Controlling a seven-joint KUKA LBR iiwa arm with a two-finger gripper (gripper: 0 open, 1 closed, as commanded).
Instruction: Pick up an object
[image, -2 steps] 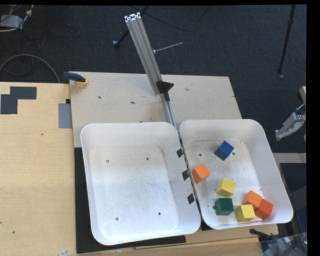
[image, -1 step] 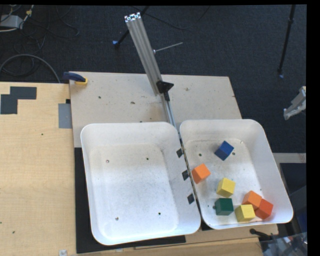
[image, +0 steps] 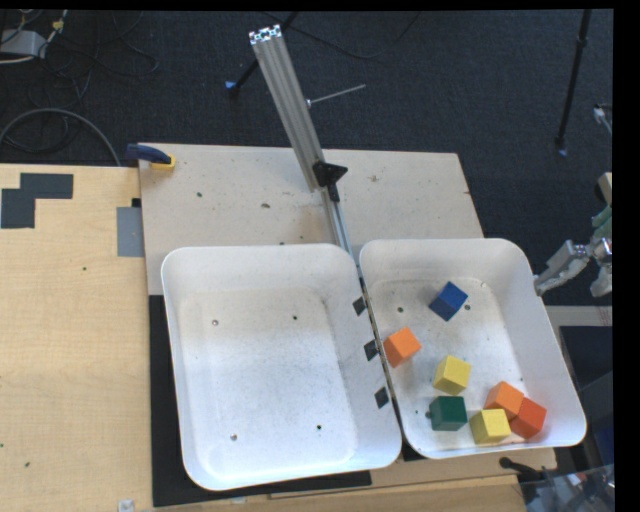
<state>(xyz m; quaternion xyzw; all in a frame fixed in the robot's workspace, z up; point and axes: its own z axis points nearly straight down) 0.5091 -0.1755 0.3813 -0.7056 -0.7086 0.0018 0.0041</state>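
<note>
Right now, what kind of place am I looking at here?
Probably a robotics lab bench set up for grasping trials: two shallow white bins sit side by side, small coloured wooden blocks lie in the right bin, and loose cables trail over the dark floor.

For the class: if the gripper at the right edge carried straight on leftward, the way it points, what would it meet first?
Probably the right bin's right rim, or, if it passes above that, the blue cube. The gripper's height is unclear.

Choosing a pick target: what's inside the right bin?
The right bin holds seven blocks: a blue block, orange block, yellow block, green block, and a touching cluster of yellow, orange and red. Anything beneath them is covered.
</note>
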